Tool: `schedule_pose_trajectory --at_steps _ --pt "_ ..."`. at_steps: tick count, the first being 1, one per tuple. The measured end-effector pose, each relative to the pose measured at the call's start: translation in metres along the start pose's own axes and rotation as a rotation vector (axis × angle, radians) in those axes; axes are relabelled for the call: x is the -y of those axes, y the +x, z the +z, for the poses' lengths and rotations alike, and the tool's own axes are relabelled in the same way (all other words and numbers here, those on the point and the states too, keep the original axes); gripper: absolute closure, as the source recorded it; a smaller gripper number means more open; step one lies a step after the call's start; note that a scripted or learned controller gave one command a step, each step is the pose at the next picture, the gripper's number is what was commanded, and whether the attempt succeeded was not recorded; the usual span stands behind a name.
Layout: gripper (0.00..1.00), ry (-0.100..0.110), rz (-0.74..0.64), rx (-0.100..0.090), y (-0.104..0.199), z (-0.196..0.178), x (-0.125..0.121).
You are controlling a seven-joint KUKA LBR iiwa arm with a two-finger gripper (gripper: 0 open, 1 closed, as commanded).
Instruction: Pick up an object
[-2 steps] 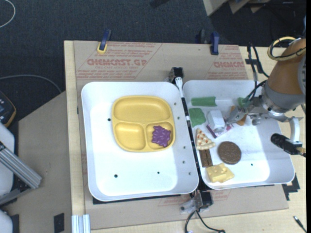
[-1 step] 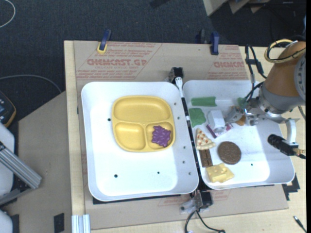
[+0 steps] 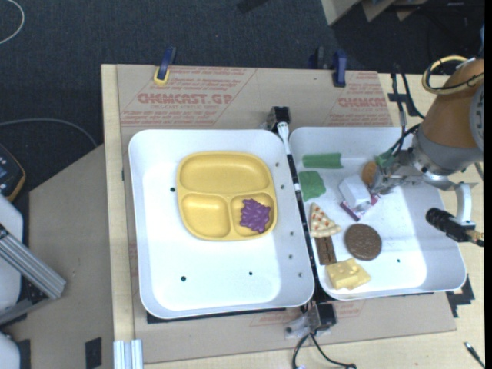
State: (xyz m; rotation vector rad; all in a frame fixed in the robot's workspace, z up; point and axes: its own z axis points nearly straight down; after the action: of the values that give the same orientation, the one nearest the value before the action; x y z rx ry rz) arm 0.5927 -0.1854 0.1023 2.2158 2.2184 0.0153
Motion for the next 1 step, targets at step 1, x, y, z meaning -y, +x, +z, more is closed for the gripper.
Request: schedule_pose_trajectory --at_steps 1 --pt "1.0 0.005 -0.001 0.005 0.005 -0.0478 -0.0092"
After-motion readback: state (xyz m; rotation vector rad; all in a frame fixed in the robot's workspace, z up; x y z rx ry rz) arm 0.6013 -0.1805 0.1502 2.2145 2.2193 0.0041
